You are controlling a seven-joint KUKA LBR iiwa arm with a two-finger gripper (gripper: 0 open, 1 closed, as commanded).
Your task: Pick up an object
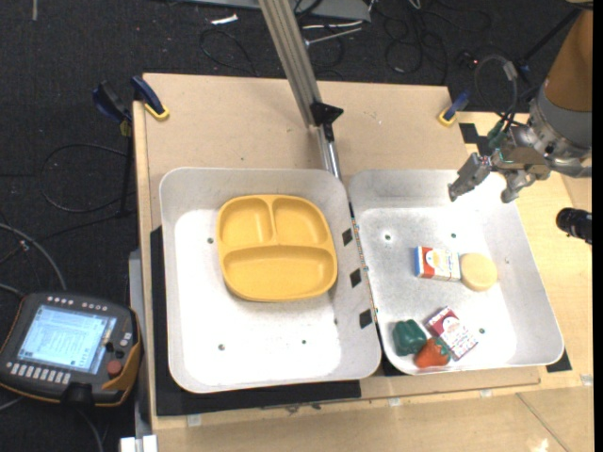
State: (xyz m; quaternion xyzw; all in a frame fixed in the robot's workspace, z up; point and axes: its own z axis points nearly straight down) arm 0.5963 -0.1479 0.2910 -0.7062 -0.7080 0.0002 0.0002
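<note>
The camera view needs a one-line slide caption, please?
Open gripper hovers over right bin of small items; yellow tray in left bin.

At the upper right of the frame, the end effector [490,179] hangs open over the right bin [396,196]. The left bin [188,281] holds a yellow divided plate [277,248].

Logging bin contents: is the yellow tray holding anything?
Empty: the yellow tray shows bare compartments in the left bin.
</note>
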